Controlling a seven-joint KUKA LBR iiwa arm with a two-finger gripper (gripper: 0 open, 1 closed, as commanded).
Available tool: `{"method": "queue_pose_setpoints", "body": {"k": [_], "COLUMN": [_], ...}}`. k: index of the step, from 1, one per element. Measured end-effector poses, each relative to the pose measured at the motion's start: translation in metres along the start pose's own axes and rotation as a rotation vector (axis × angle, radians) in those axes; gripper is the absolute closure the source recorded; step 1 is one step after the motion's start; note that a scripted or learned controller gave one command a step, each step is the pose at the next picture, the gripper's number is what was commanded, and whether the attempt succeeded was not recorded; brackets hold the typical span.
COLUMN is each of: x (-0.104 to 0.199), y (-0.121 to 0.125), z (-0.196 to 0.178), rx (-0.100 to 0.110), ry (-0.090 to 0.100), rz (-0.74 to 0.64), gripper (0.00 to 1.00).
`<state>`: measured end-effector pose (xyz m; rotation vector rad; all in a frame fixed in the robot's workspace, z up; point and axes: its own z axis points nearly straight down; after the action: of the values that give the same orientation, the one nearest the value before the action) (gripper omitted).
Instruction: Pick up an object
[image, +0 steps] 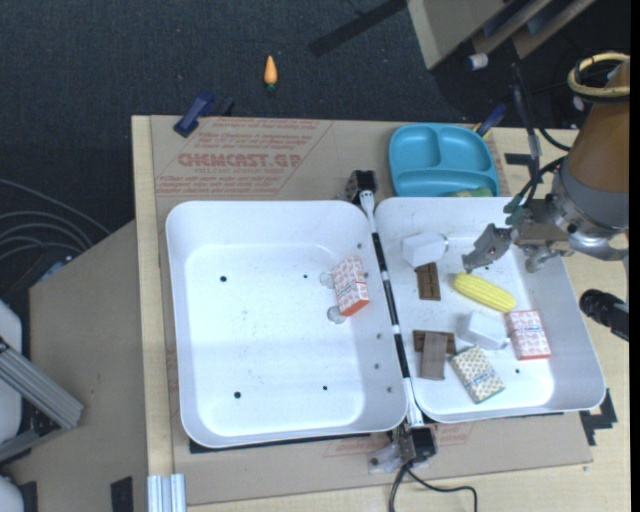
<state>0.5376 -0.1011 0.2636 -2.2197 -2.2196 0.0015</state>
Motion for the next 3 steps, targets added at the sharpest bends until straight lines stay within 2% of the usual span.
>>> {"method": "queue_pose_setpoints", "body": {"k": [1, 2, 3], "x": [-0.006, -0.004, 0.003], "y": [-0.034, 0.021, 0.091], "z": [0.156, 0.169, 0.169], "rx": [-0.009, -0.022, -0.023], "ry": [-0.002, -0.008, -0.008], "rz": [0.0, 0.001, -0.001], "gripper": [0.0, 0.0, 0.0]}}
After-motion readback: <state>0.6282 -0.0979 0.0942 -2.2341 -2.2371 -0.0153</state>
